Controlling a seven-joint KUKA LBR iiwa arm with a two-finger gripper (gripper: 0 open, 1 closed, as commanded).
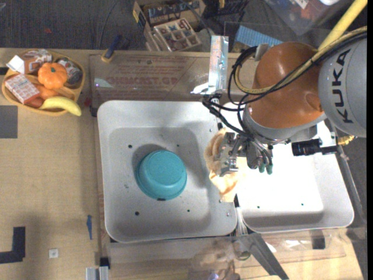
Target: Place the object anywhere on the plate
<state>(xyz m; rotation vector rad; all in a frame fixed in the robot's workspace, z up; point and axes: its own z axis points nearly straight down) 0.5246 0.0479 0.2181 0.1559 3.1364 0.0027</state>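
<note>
A teal round plate (162,174) lies in the middle of the left bin (116,133). The object is a pale tan and orange soft piece (224,178) over the seam between the two bins, just right of the plate. My gripper (231,158) comes down from the orange-banded wrist (285,89) right onto the object's upper part. Its fingers (226,154) are shut on the piece, which hangs below them. The piece's top is partly hidden by the fingers and cables.
The right bin (303,203) lies under the arm. A fruit bowl (41,83) with a banana and an orange sits at the far left of the bench. Boxes and clutter stand behind the bins.
</note>
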